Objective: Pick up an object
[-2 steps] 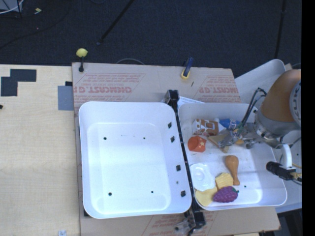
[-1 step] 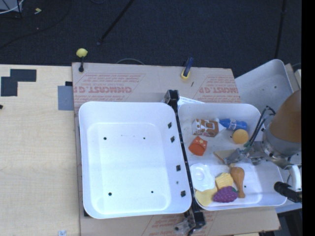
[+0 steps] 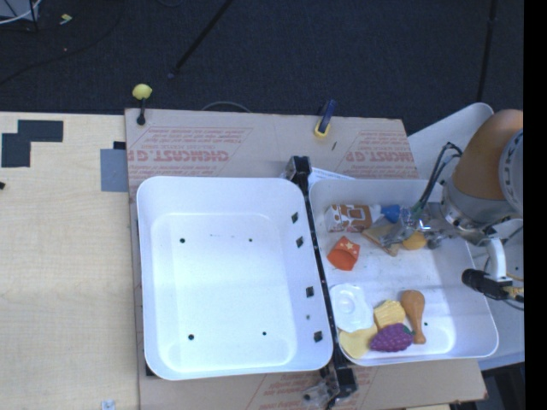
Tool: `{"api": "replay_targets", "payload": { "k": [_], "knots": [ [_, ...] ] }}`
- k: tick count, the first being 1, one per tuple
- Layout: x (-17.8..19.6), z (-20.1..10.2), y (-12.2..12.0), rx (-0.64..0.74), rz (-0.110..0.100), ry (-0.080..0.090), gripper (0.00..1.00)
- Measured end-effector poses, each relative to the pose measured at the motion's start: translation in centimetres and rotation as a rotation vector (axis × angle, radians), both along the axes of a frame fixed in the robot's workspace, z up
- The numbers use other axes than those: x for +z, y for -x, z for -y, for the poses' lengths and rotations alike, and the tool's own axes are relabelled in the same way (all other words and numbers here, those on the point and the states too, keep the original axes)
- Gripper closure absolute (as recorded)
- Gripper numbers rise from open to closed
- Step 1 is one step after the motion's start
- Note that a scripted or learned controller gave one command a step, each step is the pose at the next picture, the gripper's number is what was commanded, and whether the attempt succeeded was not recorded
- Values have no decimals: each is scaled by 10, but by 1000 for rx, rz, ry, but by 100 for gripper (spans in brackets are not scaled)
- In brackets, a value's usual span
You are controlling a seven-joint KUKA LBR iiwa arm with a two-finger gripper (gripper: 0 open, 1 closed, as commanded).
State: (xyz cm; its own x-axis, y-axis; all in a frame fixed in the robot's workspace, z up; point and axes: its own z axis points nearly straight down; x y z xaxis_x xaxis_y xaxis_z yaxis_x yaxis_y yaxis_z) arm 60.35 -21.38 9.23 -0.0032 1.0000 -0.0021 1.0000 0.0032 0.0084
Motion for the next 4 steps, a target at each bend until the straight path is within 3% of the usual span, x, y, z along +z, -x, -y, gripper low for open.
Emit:
{"api": "replay_targets", "payload": {
  "k": [1, 2, 3, 4],
  "knots": [
    [0, -27, -40, 3, -20, 5, 0],
    [2, 1, 9, -6, 4, -1, 0],
    [-2, -40, -38, 3, -28, 5, 0],
    [22, -3, -39, -4, -23, -14, 0]
  ]
}}
